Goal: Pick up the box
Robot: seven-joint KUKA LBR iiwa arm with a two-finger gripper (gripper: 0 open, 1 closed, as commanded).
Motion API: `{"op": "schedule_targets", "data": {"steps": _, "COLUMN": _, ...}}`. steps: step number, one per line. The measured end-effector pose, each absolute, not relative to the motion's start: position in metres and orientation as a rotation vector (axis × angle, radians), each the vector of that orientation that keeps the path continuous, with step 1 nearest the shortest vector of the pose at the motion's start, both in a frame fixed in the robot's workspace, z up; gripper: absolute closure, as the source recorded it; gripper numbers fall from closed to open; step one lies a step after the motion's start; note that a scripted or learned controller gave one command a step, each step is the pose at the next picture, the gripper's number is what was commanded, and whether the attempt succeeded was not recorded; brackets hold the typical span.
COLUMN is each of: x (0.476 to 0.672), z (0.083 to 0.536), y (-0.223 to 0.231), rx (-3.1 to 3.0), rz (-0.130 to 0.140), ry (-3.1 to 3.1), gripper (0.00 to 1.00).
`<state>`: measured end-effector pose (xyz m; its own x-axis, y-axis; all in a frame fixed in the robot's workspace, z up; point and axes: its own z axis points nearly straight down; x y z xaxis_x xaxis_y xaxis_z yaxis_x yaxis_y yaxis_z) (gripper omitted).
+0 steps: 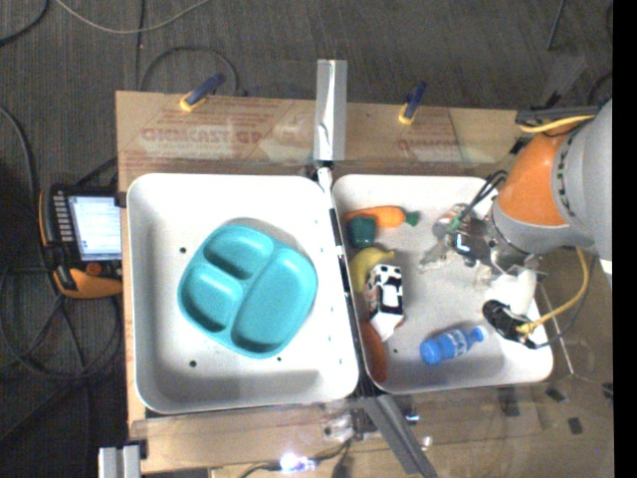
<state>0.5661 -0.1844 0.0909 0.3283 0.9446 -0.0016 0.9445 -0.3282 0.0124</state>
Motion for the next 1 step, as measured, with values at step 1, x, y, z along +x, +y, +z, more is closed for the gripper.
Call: {"op": "schedule_targets", "data": {"steps": 1, "x": 0.5671, "z": 0.1001, "y": -0.1842, "rx": 2.553, "rz": 0.014, "ry": 1.814, "gripper": 1.00}}
